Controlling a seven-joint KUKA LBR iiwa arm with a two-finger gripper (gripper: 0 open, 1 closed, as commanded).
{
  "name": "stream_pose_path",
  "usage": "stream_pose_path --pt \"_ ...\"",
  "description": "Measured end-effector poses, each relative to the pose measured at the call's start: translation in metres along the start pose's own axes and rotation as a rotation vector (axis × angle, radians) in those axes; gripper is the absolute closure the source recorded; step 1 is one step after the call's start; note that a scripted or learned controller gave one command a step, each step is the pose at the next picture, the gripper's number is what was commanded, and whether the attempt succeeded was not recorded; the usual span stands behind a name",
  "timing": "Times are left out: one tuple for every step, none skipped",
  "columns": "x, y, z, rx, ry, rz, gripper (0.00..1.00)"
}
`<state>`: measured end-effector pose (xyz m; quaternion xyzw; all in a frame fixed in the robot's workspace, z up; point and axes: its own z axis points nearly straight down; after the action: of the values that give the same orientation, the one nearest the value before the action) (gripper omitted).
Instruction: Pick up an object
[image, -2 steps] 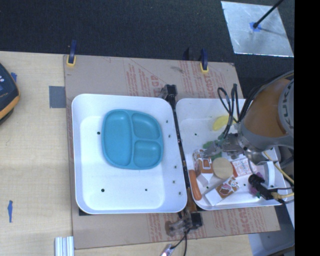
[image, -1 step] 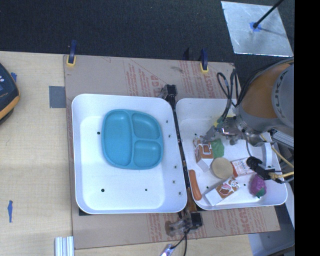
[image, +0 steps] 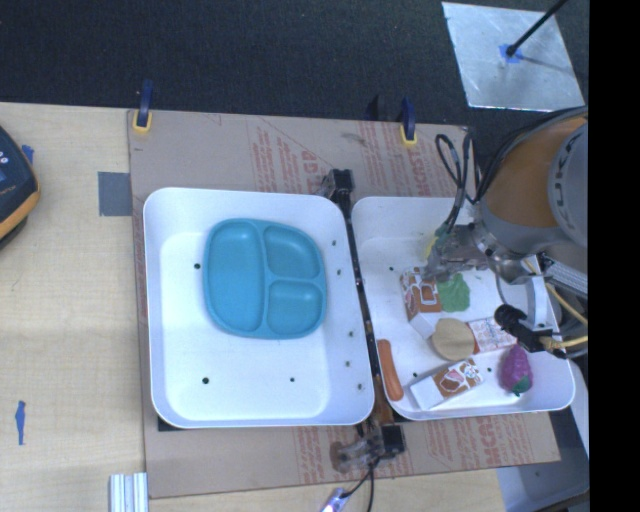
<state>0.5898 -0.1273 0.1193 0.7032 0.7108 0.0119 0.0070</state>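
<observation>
My gripper (image: 441, 262) hangs low over the back of the right bin (image: 385, 232), reaching in from the right. Its tip is just above a small brown-and-white carton (image: 421, 296) and a green lumpy item (image: 455, 293), and it hides part of them. I cannot tell whether it touches either one. In front of them lie a tan bun (image: 452, 339), a white-and-red box (image: 452, 383), a purple grape bunch (image: 516, 369), a flat white-and-red packet (image: 492, 332) and an orange hot dog (image: 388, 369) along the bin's left wall.
The left bin (image: 170, 300) holds a blue divided plate (image: 265, 277). A black clamp (image: 341, 183) sits where the bins meet at the back. Cables (image: 462, 175) trail from the arm over the right bin's back edge.
</observation>
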Motion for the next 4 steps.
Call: stream_pose_path --pt "-0.001 0.000 0.000 0.001 -0.001 0.001 0.00" --pt "-0.023 0.071 0.014 0.014 -0.007 0.006 0.00" --pt "-0.078 0.065 0.028 0.026 -0.009 0.008 0.00" --pt "-0.045 -0.001 0.025 0.026 -0.009 0.006 0.00"
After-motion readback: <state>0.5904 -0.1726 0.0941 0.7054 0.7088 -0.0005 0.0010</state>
